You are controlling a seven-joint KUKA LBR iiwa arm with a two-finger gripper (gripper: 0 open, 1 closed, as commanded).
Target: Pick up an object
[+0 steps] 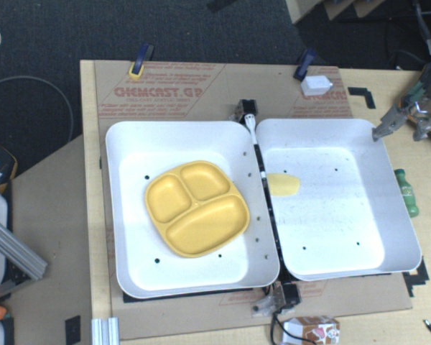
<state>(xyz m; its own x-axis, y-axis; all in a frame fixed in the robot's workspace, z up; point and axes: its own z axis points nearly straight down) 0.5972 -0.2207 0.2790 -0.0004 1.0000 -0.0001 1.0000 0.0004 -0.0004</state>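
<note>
Small pale-yellow flat piece point(282, 185) sits at 9 o'clock in the right white bin point(359, 254), against its left wall. Grey two-finger gripper point(383, 130) hovers at 2 o'clock, over the rim, well apart from it. Yellow divided plastic plate point(196, 207) fills the left white bin point(129, 264).

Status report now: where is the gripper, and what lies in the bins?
Gripper at right bin's far right corner, holding nothing visible. Yellow divided plate in left bin. Small yellow piece by right bin's left wall. Nothing blocking.
</note>
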